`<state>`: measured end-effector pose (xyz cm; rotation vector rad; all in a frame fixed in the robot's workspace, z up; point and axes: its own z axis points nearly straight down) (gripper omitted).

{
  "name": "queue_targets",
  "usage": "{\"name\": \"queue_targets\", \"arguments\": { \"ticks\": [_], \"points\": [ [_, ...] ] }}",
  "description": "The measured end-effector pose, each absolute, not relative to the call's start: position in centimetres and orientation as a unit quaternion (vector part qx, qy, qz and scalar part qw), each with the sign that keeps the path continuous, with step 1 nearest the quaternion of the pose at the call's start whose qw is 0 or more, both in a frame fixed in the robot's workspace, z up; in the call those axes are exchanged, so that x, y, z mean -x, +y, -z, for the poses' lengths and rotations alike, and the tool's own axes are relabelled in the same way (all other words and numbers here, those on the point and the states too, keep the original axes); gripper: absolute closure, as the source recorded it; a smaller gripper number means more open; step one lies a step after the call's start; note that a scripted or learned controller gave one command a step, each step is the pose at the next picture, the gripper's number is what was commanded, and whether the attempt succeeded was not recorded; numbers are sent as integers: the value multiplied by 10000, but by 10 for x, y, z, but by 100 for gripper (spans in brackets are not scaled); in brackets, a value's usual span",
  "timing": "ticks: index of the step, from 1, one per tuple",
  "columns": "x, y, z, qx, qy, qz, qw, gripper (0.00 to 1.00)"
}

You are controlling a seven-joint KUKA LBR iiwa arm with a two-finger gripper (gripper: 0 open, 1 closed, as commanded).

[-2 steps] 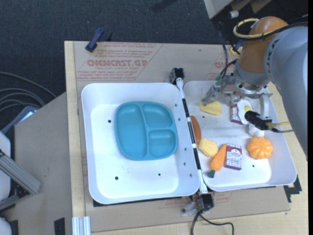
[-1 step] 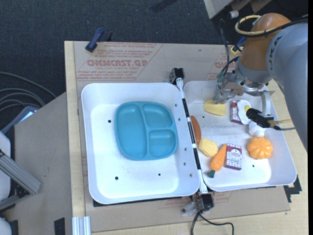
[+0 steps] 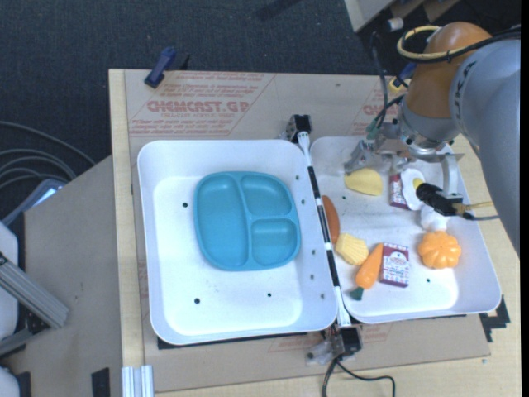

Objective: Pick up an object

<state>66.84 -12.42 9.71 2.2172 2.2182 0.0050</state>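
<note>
Closest to the camera, at the bottom right of the frame, the right-hand shallow white bin (image 3: 475, 292) holds most of the toy food. There's an orange plastic carrot (image 3: 369, 268) lying at a slant just beside a small dark red carton (image 3: 396, 265), with a yellow corn piece (image 3: 352, 248) up-left of them and a round orange pumpkin-looking toy (image 3: 439, 250) to the right. A reddish-brown sausage (image 3: 331, 216) lies along the bin's left wall. The left white bin (image 3: 165, 246) carries a teal divided plastic plate (image 3: 246, 219) — sitting flat, roughly mid-bin.

Further back in the right bin there's a pale yellow wedge-shaped piece (image 3: 366, 181), a second small red carton (image 3: 402, 190) and a white piece (image 3: 432, 216). The gripper (image 3: 388, 151) hangs right above that yellow wedge — can't tell whether the jaws are spread or pinched together. At the far upper left of the bench (image 3: 207, 98) lies a blue clip-like thing (image 3: 160, 67).
</note>
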Motion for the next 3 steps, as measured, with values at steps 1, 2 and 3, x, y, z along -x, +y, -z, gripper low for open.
{"name": "queue_targets", "arguments": {
  "ticks": [1, 2, 3],
  "points": [
    [-669, -124, -108, -7070, 7072, -23, 37, 100],
    [-669, -124, -107, -7070, 7072, -20, 36, 0],
    [-667, -98, -85, -7068, 7074, 5, -8, 0]
  ]
}}
